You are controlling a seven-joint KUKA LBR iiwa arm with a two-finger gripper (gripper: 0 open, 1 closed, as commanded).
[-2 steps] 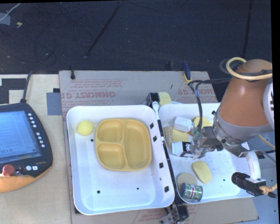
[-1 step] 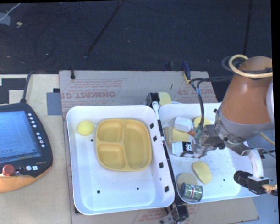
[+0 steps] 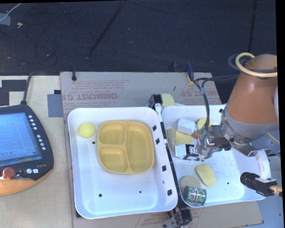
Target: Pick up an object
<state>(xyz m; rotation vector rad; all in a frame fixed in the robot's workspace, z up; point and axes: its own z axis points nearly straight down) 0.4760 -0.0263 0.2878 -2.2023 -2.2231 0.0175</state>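
Here the tool [image 3: 203, 149] hangs just above the yellow oval piece [image 3: 206, 174]; its grip state is unclear.

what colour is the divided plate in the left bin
Pale yellow plate, seen clearly in the camera view.

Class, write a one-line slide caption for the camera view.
Arm's gripper low over clutter in the right bin; yellow tray and ball lie in the left bin.

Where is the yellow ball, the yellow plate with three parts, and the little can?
Yellow ball [image 3: 86, 130]: camera view, middle of the ball, in the left bin's corner.
Yellow plate [image 3: 125, 147]: camera view, ridge between its compartments.
Can [image 3: 195, 195]: camera view, its side, near the right bin's front edge.
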